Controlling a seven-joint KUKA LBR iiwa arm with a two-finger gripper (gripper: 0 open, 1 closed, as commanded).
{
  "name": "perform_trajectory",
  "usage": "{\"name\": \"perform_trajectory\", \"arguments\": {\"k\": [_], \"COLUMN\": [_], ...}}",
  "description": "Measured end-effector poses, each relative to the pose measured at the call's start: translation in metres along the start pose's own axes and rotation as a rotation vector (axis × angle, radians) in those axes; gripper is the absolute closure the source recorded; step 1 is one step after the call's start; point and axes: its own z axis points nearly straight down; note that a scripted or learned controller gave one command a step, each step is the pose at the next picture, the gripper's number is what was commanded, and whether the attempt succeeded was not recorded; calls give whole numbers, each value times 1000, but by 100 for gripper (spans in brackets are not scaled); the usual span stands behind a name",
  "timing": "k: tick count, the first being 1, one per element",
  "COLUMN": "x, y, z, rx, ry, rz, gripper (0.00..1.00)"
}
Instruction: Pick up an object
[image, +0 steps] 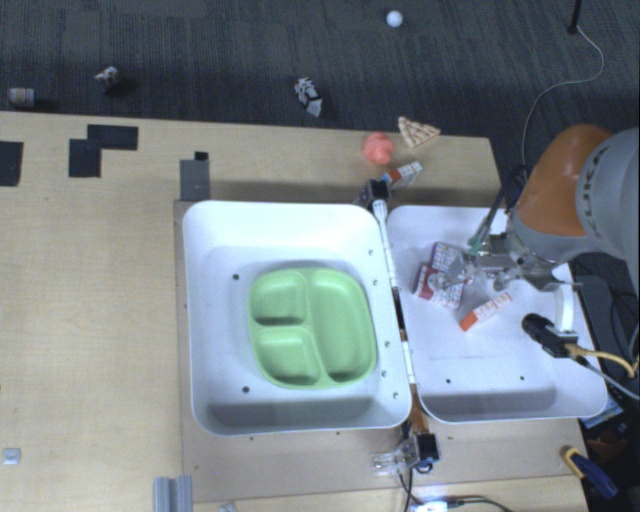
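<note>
We are observing the gripper (470, 268) hanging over the red-and-white packet (436, 283) in the right bin (520, 385); jaw state we cannot tell. We are advising centring over one item before closing.

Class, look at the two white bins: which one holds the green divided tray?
The left bin holds the green divided tray. The right bin instead holds small packets, with the gripper low over them.

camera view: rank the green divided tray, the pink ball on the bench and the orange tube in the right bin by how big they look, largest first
1. green divided tray
2. orange tube and pink ball: too alike to rank; the tube is longer, the ball rounder.
</note>
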Motion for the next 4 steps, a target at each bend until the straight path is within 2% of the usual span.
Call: {"name": "perform_trajectory", "arguments": {"k": [1,2,3,4], "x": [35,37,30,30], "y": [-39,-36,51,51], "z": [12,-1,-111,-110], "rx": [2,-5,14,16], "ry": [-5,-1,-2,-2], "rz": [2,0,-2,-2], "gripper": [0,100,100,0]}}
